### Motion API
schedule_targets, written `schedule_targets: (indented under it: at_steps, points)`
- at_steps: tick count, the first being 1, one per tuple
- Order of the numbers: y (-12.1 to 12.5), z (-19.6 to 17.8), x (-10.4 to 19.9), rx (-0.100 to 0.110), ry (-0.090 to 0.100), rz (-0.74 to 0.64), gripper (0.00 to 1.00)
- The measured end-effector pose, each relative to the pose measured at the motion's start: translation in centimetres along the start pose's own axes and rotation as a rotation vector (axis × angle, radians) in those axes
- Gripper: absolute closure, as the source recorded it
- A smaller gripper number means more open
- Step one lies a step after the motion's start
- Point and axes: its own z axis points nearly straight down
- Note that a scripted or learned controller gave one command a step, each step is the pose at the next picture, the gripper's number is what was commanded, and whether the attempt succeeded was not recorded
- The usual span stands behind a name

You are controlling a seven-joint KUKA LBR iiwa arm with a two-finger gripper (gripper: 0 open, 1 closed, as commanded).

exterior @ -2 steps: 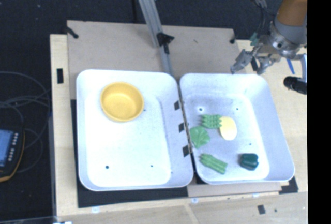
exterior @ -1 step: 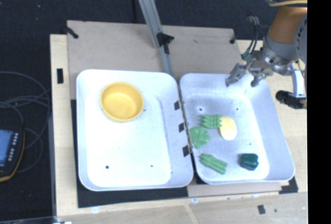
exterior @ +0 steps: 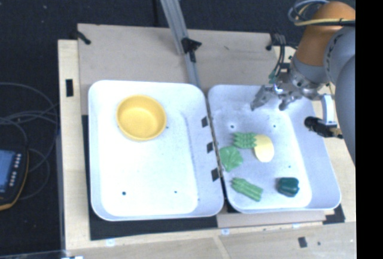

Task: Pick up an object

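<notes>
My gripper (exterior: 270, 101) hangs over the far end of the right bin (exterior: 311, 159), its two fingers spread apart with nothing between them. Nearer the camera in that bin lie a pale yellow piece with a green leafy top (exterior: 256, 145), a light green leafy piece (exterior: 230, 158), a green ridged piece (exterior: 247, 189) and a dark green pepper (exterior: 288, 186). All of them lie well clear of the fingers. A yellow bowl (exterior: 141, 118) sits in the left bin (exterior: 149, 186), at its far left.
A grey metal post (exterior: 172, 12) slants up from the seam between the two bins at the back. The arm's orange band (exterior: 320, 27) and grey body stand at the right edge. A handheld controller (exterior: 11, 175) lies off the bench at far left.
</notes>
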Motion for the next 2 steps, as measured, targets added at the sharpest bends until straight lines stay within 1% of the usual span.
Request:
schedule_targets:
  at_steps: [1,2]
  points:
    - [0.0,2.6,0.0,-0.003,-0.001,0.0,0.0]
    - [0.1,1.3,-0.1,-0.007,-0.003,0.0,1.0]
